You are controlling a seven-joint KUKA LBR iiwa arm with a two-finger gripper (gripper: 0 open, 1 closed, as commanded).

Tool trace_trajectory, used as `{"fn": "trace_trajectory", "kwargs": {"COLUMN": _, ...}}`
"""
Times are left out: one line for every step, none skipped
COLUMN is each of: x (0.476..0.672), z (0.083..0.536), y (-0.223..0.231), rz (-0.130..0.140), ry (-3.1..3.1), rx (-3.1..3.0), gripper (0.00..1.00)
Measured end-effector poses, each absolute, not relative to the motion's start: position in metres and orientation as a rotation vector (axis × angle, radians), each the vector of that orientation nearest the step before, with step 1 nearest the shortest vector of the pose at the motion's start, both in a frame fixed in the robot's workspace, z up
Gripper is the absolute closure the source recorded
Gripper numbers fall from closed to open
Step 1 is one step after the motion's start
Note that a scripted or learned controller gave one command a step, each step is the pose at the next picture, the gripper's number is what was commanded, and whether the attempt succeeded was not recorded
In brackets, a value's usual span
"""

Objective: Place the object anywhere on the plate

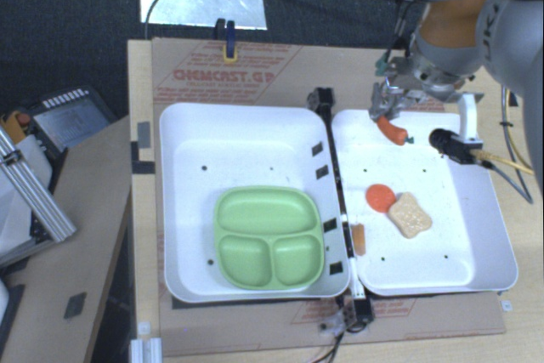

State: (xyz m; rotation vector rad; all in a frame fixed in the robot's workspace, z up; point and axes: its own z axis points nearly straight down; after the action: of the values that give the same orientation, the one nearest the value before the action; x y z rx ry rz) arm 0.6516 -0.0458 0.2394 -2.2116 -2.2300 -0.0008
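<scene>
A green plate [269, 235] with three compartments lies in the left bin [191, 183], toward its front. In the right bin [476, 242], near the back left corner, is a small orange carrot [393, 130] with a green tip. My gripper [384, 108] is directly over the carrot's upper end and meets it there; whether the carrot is gripped or just lying below is unclear. Further forward in the right bin, a round orange-red slice [380, 197] sits next to a beige piece of bread [410, 216].
A small orange-brown piece [359, 238] rests on the divider between the bins, near the front. The arm [476, 4] reaches in from the upper right over the right bin's back edge. A grey metal rail [30, 191] lies on the side table at left.
</scene>
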Motion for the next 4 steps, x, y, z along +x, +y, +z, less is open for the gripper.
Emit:
{"fn": "trace_trajectory", "kwargs": {"x": 0.625, "z": 0.235, "y": -0.007, "rz": 0.001, "ry": -2.228, "rx": -2.212, "gripper": 1.0}}
{"fn": "trace_trajectory", "kwargs": {"x": 0.604, "z": 0.227, "y": 0.052, "rz": 0.001, "ry": -2.23, "rx": -2.209, "gripper": 1.0}}
{"fn": "trace_trajectory", "kwargs": {"x": 0.589, "z": 0.226, "y": 0.092, "rz": 0.0, "ry": -2.23, "rx": -2.211, "gripper": 1.0}}
{"fn": "trace_trajectory", "kwargs": {"x": 0.562, "z": 0.221, "y": 0.132, "rz": 0.001, "ry": -2.228, "rx": -2.211, "gripper": 1.0}}
